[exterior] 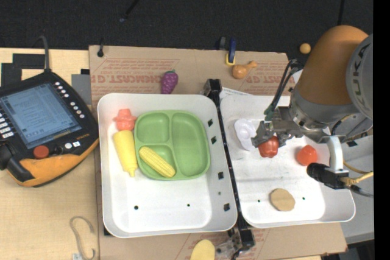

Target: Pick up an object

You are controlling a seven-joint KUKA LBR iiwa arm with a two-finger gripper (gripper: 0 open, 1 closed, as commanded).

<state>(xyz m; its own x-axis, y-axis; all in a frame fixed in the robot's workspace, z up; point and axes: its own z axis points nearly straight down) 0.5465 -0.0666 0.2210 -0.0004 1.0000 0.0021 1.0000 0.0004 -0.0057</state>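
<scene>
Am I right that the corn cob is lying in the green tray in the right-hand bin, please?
Not quite: the camera view shows the corn cob lying in the green tray, but that tray sits in the left-hand bin, not the right-hand one.

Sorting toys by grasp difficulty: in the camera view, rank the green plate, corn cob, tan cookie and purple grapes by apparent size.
1. Green plate, clearly largest.
2. Corn cob.
3. Tan cookie and purple grapes look alike; the grapes lie farther back, so no ranking.

upside-down red print, roughly "chemcrest", on the cardboard sheet (134,73); partial "ku" lettering on the arm (359,73)
</scene>
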